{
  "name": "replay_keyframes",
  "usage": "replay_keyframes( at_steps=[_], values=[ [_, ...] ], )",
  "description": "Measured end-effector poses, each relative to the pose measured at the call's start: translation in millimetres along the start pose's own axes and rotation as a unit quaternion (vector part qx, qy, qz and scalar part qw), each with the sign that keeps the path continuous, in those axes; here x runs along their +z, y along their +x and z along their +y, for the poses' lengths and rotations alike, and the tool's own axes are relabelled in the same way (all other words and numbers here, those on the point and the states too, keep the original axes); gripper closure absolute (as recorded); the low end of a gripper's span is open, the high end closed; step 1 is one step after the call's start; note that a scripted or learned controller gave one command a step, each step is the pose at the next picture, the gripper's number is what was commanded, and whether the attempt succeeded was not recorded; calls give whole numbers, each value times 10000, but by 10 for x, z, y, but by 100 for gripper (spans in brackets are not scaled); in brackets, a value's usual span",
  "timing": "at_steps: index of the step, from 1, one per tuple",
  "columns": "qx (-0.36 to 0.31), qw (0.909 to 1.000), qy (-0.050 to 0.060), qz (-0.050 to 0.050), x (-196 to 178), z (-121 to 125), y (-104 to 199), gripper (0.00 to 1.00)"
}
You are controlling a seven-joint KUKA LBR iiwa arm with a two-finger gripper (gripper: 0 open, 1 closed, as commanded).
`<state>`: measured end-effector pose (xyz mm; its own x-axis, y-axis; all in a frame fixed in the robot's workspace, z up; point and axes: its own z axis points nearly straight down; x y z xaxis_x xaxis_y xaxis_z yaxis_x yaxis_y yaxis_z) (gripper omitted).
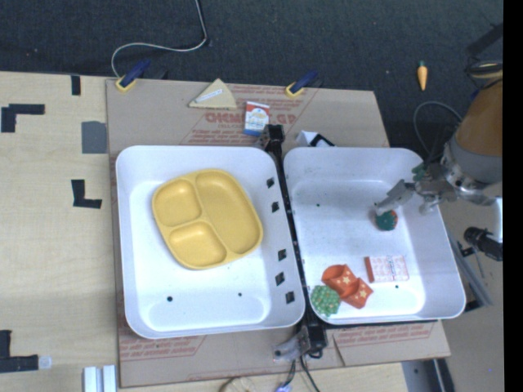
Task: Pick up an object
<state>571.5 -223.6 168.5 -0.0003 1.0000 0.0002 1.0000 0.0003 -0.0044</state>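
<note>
Jaws: thin grey metal fingers (398, 193) spread apart, nothing between them; one slants down-left over the right bin, the other sits nearer the wrist.
Gripper: two-finger gripper (411, 195) at the upper right of the right bin, just above a small round green-and-red ball (386, 218); can't tell if a fingertip touches it.
Ball: lies on the bin floor, knobbly look, green w/ a red patch on top.
Arm: grey w/ an orange band, comes in from the right edge.
Right bin: shallow white plastic bin w/ rounded corners (343, 163). Also holds a flat pale packet w/ red print (386, 269) near the right wall, a crumpled red-orange wrapper (346, 284) at the front, and a bumpy green round lump (325, 300) touching the wrapper's left side.
Left bin: matching white bin (135, 243), holds a glossy yellow three-compartment plastic tray (206, 217), rounded, turned at a slant.
Bench: brown cardboard sheet (163, 113) under both bins; a small red-and-white carton (257, 118) and a tan wedge (214, 95) lie behind them.
</note>
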Motion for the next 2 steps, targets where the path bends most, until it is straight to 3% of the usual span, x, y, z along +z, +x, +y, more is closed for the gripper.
replay_keyframes(
  at_steps=[1,2],
  values=[
    [-9,10000,-40,-12,812,204,1,0],
    [-12,10000,-58,-34,709,210,-9,100]
  ],
)
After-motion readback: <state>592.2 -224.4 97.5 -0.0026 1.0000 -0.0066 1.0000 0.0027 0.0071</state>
